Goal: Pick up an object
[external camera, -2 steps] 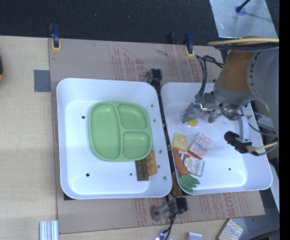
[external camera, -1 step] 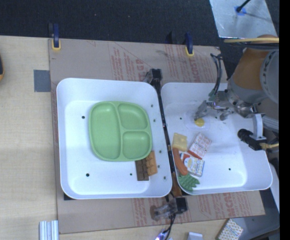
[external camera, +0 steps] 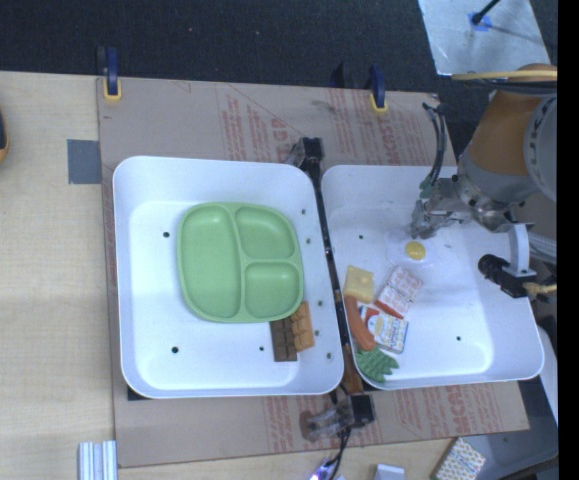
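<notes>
The right bin holds a heap of small things: a small round yellow piece, a yellow block, a pink-and-white packet, a printed packet, an orange carrot and a green leafy piece. My gripper hangs over the back of this bin, just above and slightly right of the round yellow piece. Nothing shows between its tips.
The left bin bears a green divided plate, with a brown chocolate-like bar at its front right corner. A black clamp sits where the bins meet at the back, and another clamp at the front.
</notes>
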{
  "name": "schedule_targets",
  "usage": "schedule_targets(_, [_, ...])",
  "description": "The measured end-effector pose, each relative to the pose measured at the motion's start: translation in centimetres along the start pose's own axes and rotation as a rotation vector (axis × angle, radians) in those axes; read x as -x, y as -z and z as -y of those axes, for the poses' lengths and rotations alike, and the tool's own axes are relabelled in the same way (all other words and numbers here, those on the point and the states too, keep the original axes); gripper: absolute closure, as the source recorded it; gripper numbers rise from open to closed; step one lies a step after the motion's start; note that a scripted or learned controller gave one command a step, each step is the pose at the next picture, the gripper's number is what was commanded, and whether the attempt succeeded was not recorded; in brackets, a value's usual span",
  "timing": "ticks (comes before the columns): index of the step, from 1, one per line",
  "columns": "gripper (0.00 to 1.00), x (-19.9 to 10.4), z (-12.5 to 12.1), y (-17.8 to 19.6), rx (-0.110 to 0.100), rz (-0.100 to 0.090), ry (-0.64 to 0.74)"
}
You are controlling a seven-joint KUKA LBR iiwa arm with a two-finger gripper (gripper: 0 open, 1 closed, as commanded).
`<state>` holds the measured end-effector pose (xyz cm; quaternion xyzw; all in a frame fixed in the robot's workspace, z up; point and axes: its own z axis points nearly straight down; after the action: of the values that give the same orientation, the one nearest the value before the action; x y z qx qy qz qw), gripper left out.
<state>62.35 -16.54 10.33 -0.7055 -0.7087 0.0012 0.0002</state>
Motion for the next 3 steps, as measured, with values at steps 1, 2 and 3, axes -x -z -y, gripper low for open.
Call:
schedule_targets(1, [0.0,0.0,0.0,-0.1,-0.001,0.0,0.0])
schedule_targets(2, [0.0,-1.7,3.3,-1.3,-0.006,-0.002,-0.003])
schedule_targets(3, [0.0,3.6,-0.1,-1.1,0.003,0.002,-0.003])
